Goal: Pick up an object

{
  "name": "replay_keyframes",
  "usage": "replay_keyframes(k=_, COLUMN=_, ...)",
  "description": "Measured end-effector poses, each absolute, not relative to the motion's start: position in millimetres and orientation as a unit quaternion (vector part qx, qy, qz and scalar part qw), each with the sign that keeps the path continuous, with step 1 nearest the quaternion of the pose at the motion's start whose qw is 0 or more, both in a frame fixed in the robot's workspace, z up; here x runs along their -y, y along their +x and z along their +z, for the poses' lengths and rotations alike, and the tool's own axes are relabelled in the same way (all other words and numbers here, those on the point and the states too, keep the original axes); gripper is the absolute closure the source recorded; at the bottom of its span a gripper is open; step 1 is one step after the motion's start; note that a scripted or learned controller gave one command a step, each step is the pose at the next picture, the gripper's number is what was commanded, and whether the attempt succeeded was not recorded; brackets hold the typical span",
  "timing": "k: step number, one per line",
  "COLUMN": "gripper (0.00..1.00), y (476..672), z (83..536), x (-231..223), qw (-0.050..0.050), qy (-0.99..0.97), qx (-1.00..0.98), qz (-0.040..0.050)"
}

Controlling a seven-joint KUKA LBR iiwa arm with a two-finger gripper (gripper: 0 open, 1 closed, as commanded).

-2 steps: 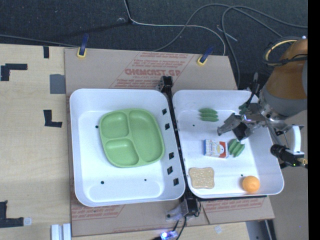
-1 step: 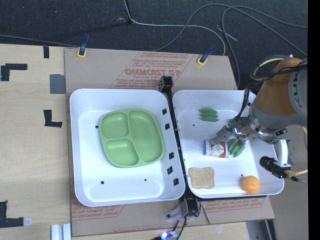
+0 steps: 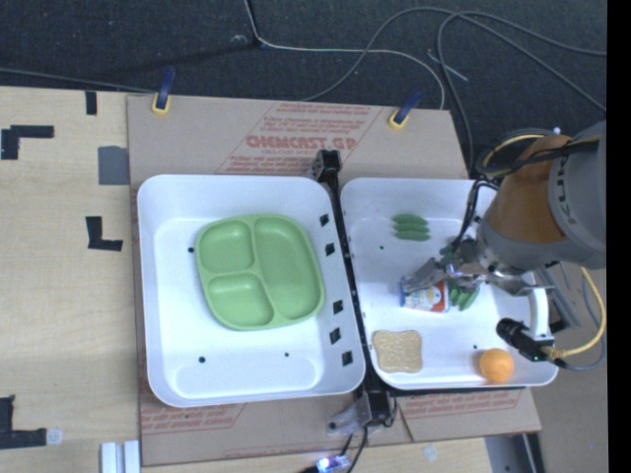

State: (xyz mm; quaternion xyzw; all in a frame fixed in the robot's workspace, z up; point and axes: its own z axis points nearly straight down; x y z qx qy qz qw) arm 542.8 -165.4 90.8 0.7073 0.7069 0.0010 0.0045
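Closest to the camera edge, in the right bin [image 3: 394, 197], there's one slice of toast-looking bread [image 3: 397, 350] near the front wall and one orange ball [image 3: 497, 366] in the front right corner, well apart from each other. A bit further in sits one small packet-type thing [image 3: 426, 296] with white, red and green on it, roughly mid-bin, and the end effector [image 3: 446, 275] is right down on top of it. Honestly can't tell whether it's clenched on the packet or just touching it, the tips blur into the packet's colours. Further back there's one green pod-shaped item [image 3: 411, 227], off on its own near the far side. So four loose things in that bin. The left bin [image 3: 163, 215] has one green divided plate [image 3: 260, 270] with three compartments, sitting about centre. The arm [image 3: 537, 205] is cut off at the right, and its orange band hides part of the right bin's wall. At the back, on the desk [image 3: 49, 225], two yellow clamps [image 3: 161, 102] pin the cardboard sheet.
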Motion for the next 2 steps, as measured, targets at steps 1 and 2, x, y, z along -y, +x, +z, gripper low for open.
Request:
replay_keyframes(k=1, gripper=1.00, y=547.4, z=106.6, x=163.7, qw=0.009, qy=0.706, qx=-0.708, qz=0.0060)
replay_keyframes(k=2, gripper=1.00, y=540.8, z=152.2, x=165.2, qw=0.001, qy=0.707, qx=-0.708, qz=0.0006)
